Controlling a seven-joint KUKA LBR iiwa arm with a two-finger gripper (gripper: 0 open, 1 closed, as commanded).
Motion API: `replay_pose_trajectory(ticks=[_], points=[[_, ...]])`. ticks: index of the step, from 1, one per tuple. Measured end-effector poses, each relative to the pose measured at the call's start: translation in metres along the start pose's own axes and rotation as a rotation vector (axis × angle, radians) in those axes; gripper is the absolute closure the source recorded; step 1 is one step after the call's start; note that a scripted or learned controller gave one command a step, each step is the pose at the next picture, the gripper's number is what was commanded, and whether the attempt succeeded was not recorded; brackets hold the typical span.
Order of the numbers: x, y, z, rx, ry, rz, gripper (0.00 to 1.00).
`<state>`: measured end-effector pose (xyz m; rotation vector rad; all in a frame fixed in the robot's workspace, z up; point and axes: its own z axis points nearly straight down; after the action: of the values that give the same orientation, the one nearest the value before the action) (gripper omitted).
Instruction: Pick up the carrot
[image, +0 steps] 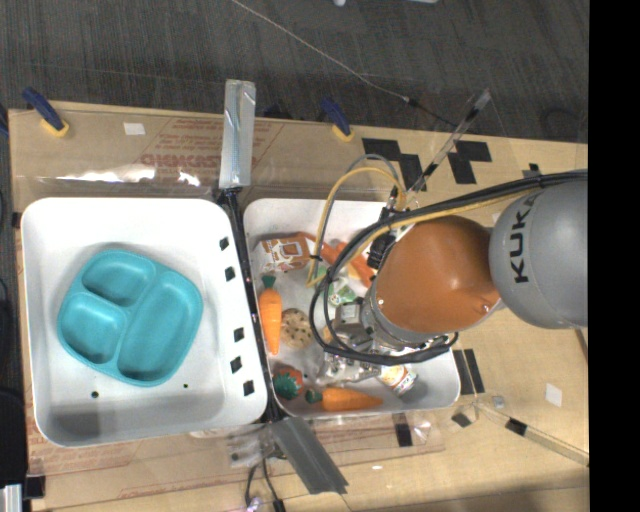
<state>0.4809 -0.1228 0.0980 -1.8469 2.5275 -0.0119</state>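
While I hang low over the right bin (440, 385), my gripper (345, 368) sits under the orange wrist band (435, 275), and from above I cannot tell whether it is open or closed; nothing shows that I hold anything, so I judge the step in hand to be the approach, with the grasp not yet made. Just beside me, along the bin's front wall, lies the front carrot (350, 400), flat and lengthwise to that wall; it looks the closest target, and taking it would call for a short shift toward the wall, a turn to straddle its narrow width, then a drop and a close. A small green and red thing (288, 380) lies at its left end, and a white pot (400, 378) is near its right, so either could get nudged or caught. Further left, the side carrot (270, 318) lies against the bin's left wall, with a cookie (294, 327) touching or nearly so. Beyond, a small carton (285, 252) and another orange thing (352, 258) lie partly behind my cables (322, 290). Farthest off, the left bin (60, 415) holds a teal divided plate (130, 315).
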Motion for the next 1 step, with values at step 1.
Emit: replay_pose_trajectory(ticks=[1], points=[[0.087, -0.0265, -0.1505, -0.005, 0.008, -0.163, 1.0]])
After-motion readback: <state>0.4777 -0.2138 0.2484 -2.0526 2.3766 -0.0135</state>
